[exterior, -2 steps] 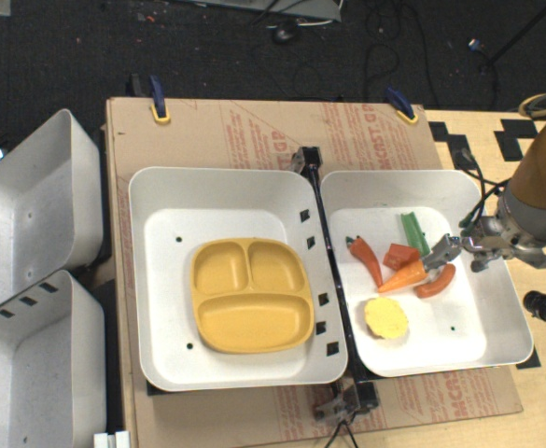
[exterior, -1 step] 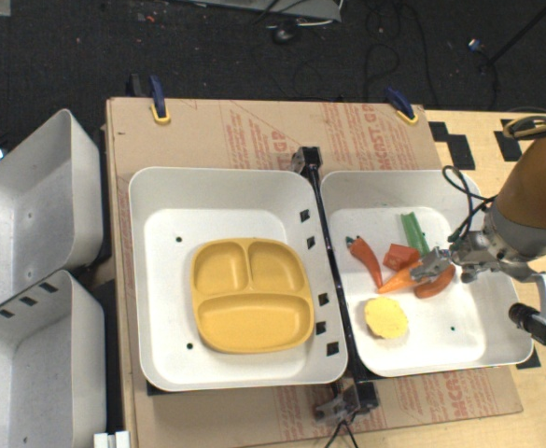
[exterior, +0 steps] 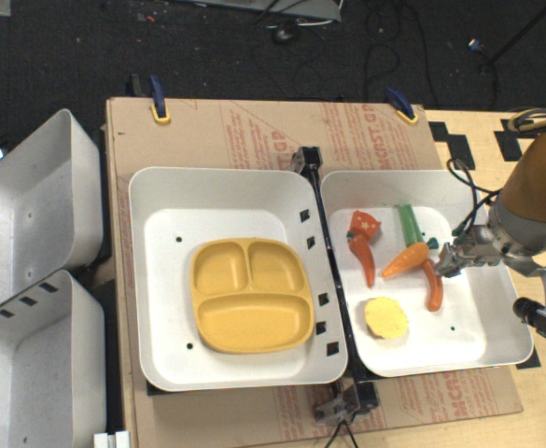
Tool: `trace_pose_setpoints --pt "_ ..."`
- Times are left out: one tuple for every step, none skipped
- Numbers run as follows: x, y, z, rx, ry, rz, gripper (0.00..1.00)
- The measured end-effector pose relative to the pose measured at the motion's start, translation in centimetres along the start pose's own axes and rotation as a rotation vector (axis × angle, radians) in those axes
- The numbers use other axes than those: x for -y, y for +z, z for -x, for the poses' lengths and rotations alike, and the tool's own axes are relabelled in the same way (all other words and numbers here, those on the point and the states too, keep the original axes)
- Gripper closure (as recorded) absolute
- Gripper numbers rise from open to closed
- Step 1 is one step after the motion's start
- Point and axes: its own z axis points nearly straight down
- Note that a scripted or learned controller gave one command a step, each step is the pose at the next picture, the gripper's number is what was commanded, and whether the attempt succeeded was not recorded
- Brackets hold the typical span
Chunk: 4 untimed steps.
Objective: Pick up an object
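Single fixed camera, mounted above the desk (exterior: 217, 129) and looking down at a slant. The far desk edge lies toward the top of the frame, the near edge toward the bottom. Both white bins fall within the field: the left bin (exterior: 151, 250) near centre, the right bin (exterior: 497, 334) toward the right margin. The arm (exterior: 534, 194) enters from the right. Viewing distance is moderate; dark floor (exterior: 67, 45) appears beyond the desk.

Red printed lettering runs across the brown cardboard sheet (exterior: 254, 129) under the bins, but it's upside down & too blurry to read. No other text legible.
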Motion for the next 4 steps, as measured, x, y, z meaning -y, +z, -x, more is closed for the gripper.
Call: trace_pose_setpoints --pt "-0.4 -6.4 -0.1 0.003 -0.002 0.000 1.00" --pt "0.5 -11.5 -0.2 0.002 -0.002 -0.003 1.00" --pt "0.4 -14.8 -0.1 0.002 -0.003 -0.002 1.00" --pt "1.1 -13.4 -6.0 -0.003 -0.007 -0.009 1.00"
